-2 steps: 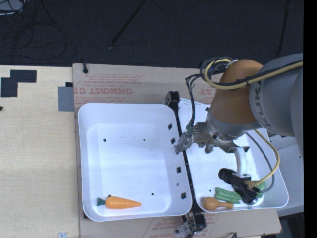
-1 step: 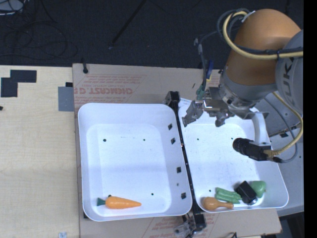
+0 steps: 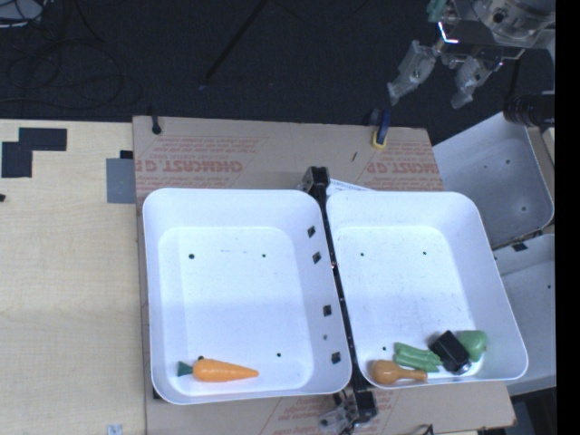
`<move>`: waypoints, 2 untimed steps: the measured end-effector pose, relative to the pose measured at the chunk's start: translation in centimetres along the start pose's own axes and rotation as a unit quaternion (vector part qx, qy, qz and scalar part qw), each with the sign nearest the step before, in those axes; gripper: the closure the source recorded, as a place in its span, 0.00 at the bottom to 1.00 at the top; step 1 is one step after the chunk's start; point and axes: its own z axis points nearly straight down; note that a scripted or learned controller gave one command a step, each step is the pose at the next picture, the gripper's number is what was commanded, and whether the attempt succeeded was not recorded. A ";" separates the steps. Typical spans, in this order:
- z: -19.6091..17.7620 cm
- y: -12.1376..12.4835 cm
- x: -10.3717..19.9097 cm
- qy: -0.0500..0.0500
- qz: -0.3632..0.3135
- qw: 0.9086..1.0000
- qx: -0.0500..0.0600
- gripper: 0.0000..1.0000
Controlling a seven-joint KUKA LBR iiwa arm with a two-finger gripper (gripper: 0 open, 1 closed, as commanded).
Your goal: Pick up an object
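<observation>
Gripper [image 3: 439, 80]: held high at far right, fingers spread apart, nothing clamped.
Carrot [image 3: 224, 370]: isolated in left bin [image 3: 163, 243] — best approached squarely from above, fingers straddling its width.

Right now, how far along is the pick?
Nothing looks done yet. The gripper is high above the bench's far edge, fingers spread with nothing between them. The carrot lies in the left bin; the pear, green pieces and a black block sit in the right bin's near corner. Descent, grasp and lift remain.
</observation>
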 end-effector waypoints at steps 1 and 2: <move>-5.0 -0.1 -5.1 0.001 0.003 1.000 0.008 0.00; -5.6 0.0 -4.6 0.001 -0.002 1.000 0.012 1.00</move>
